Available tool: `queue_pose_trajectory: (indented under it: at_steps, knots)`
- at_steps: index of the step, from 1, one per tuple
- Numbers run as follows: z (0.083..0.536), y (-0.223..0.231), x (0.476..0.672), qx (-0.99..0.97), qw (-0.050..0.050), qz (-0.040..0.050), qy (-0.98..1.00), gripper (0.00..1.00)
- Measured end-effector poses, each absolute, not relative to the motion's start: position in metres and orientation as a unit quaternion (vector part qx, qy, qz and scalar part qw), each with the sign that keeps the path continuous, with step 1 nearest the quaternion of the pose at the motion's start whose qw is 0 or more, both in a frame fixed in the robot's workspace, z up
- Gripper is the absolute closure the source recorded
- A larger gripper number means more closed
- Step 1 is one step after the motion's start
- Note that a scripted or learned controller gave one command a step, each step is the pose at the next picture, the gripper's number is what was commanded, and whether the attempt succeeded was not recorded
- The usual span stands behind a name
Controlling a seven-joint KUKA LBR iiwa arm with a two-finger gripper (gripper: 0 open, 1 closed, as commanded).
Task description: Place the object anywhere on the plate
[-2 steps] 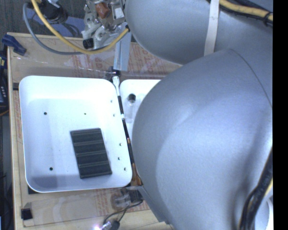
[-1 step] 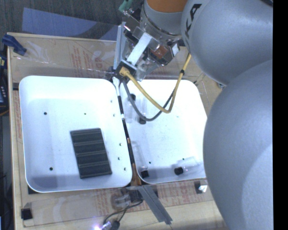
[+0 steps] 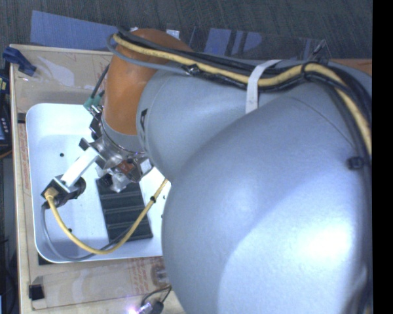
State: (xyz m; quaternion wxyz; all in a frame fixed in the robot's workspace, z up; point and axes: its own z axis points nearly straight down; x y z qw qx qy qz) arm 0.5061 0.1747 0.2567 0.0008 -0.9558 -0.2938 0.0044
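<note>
Beneath the gripper point(image 3: 120, 175), touching its tip, a dark ribbed rectangular object point(image 3: 124, 211) lies flat in the white bin point(image 3: 36, 149), long axis running away from the gripper toward the bin's near rim.

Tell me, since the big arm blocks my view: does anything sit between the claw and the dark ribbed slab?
Nothing visible does. The claw hangs right over the upper end of the dark ribbed rectangular slab in the shallow white bin. A yellow cable crosses only the slab's lower right edge.
</note>
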Motion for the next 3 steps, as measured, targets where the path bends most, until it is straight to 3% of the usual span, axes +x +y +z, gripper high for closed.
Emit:
queue_pose_trajectory:
  at_steps: [1, 2, 3]
  knots:
    - [0.269, 0.092, 0.570, -0.973, 0.001, 0.0029, -0.231, 1.00]
    - [0.157, 0.107, 0.597, -0.987, 0.000, 0.0041, -0.159, 1.00]
    - [0.190, 0.068, 0.641, -0.957, 0.002, 0.0029, -0.292, 1.00]
